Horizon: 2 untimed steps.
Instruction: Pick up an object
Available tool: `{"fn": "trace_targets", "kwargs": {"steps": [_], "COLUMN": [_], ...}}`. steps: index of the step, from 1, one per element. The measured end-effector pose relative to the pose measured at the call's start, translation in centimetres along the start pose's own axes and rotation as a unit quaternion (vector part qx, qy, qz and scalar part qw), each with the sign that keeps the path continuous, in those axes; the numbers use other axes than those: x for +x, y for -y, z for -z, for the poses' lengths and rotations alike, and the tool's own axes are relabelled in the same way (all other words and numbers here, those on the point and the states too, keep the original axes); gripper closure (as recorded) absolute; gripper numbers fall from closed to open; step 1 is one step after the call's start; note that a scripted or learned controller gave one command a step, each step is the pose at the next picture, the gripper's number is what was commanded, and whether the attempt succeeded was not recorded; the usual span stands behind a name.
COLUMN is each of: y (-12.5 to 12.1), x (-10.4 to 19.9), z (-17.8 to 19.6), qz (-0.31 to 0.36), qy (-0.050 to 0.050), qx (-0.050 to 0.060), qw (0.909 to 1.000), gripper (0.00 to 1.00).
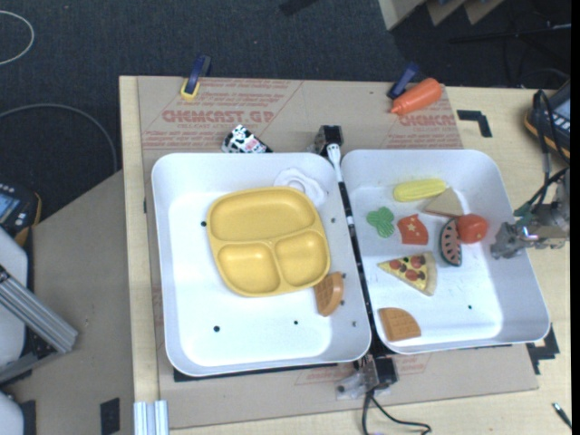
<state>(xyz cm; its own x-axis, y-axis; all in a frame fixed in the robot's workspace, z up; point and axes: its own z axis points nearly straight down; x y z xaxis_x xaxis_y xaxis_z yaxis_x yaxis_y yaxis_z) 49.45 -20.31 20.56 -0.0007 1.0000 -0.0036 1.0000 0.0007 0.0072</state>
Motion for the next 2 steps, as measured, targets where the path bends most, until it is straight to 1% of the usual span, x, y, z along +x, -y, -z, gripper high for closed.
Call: {"fn": "trace_targets", "kwargs": {"steps": [1, 2], "y": [-0.1, -2.3], "x": [0.0, 5.5], "z": [2.1, 3.0], "qz": [0.0, 0.003], "qy": [0.0, -0.002], "qx": [0.001, 0.001], "qw": [1.0, 1.0], "gripper": [1.0, 1.0]}}
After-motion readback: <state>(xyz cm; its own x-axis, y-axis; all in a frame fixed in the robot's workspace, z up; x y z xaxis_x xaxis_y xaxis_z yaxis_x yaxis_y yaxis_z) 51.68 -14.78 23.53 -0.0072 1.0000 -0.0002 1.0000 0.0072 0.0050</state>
